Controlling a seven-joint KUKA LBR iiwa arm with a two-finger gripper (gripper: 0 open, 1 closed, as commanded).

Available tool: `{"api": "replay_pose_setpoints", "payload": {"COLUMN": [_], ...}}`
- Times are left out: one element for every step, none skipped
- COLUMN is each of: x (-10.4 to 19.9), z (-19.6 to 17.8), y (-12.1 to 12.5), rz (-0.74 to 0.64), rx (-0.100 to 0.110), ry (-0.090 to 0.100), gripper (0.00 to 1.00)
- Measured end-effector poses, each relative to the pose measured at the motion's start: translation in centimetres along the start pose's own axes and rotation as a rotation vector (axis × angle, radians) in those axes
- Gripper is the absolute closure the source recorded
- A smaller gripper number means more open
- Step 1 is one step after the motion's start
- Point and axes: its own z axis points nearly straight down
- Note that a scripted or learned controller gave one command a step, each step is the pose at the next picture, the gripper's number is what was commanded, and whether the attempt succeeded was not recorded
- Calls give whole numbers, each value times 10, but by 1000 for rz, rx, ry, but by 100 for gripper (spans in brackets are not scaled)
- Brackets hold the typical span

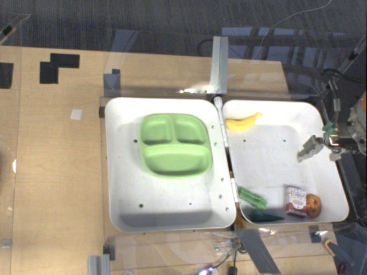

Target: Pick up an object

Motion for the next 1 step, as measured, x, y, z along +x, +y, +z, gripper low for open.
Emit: {"api": "replay_pose_setpoints", "payload": {"x": [-22], "z": [160], "y": [-3], "rz": [596], "rx": [5], "ry": [1], "gripper": [0]}}
